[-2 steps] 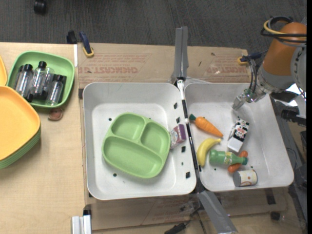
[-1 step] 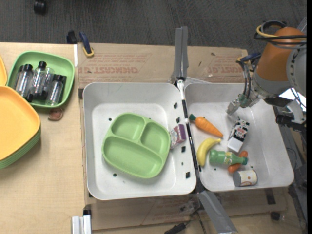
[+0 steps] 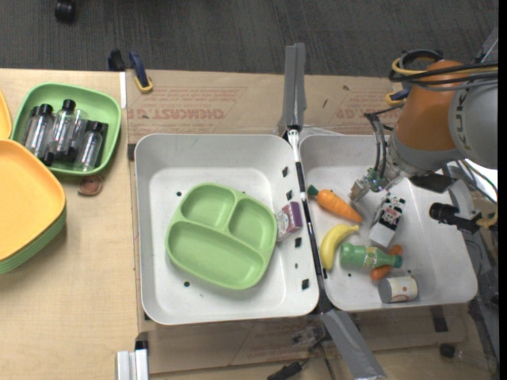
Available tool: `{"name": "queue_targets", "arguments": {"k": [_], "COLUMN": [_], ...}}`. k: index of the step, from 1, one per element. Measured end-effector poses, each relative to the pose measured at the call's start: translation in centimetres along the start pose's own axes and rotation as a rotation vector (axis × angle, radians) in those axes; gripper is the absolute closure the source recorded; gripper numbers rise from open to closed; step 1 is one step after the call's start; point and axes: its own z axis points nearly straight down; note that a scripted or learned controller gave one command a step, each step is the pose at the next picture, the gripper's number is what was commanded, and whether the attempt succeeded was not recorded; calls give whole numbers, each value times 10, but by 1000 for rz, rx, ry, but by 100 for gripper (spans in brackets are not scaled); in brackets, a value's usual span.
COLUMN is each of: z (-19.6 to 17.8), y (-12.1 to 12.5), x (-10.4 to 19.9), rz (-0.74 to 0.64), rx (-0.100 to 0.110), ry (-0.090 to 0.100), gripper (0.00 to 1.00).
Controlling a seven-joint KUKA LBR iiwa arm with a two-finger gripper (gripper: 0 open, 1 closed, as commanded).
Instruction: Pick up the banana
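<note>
Reaching in from the right, the grey arm (image 3: pixel 467 125) with its orange band hangs over the right bin (image 3: pixel 444 291); it looks like the reaching step, and the banana (image 3: pixel 334 244) is not picked up yet; the surface (image 3: pixel 214 109) under it all is brown board, and it bears two white bins side by side; the left bin (image 3: pixel 150 236) holds a green plate (image 3: pixel 222 236) with three parts, and a small purple packet (image 3: pixel 290 218) leans at that plate's right edge; off to the left sit a stack of yellow plates (image 3: pixel 28 208) and a green tray (image 3: pixel 67 129) of little bottles; the arm bends down from the upper right, with the tool (image 3: pixel 368 184) low at its end, just above and to the right of the carrot (image 3: pixel 337 203); I cannot tell if the tool is open or closed, because it is small and mixed up with wires; the banana lies in the right bin near its left wall, below the carrot and touching a green bottle (image 3: pixel 368 256); a white can (image 3: pixel 398 288) sits lower right; next, I think the tool must move down and left, past the carrot, and come over the banana's middle without bumping the green bottle.
</note>
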Motion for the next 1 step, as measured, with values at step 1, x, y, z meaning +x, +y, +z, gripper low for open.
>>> {"name": "queue_targets", "arguments": {"k": [1], "z": [-50], "y": [-60], "x": [-62], "rz": [-160], "rx": [-2], "ry": [-3], "gripper": [100]}}
